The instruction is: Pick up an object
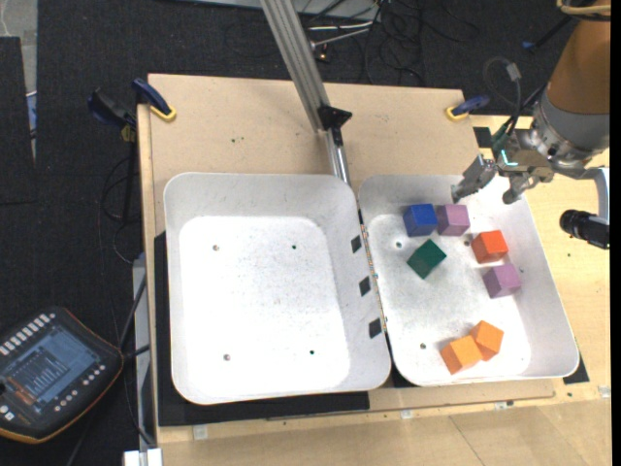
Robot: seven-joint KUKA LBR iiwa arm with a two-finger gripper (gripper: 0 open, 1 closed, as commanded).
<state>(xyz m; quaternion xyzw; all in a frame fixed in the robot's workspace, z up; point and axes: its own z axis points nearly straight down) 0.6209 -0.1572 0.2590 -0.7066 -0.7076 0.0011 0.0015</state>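
While the gripper (pixel 490 184) hangs jaws wide and empty over the right bin's (pixel 543 260) far rim, nearest stock: purple block (pixel 453 219) touching blue block (pixel 419 218); likely light, rigid; grasp across free flat faces.

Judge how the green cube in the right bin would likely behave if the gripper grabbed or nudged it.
The green cube looks like a rigid, flat-faced block, so it would probably slide rather than roll when pushed. It sits turned at an angle to the right bin, so fingers closing off-square might twist it. It stands apart from the blue cube, leaving room for the gripper.
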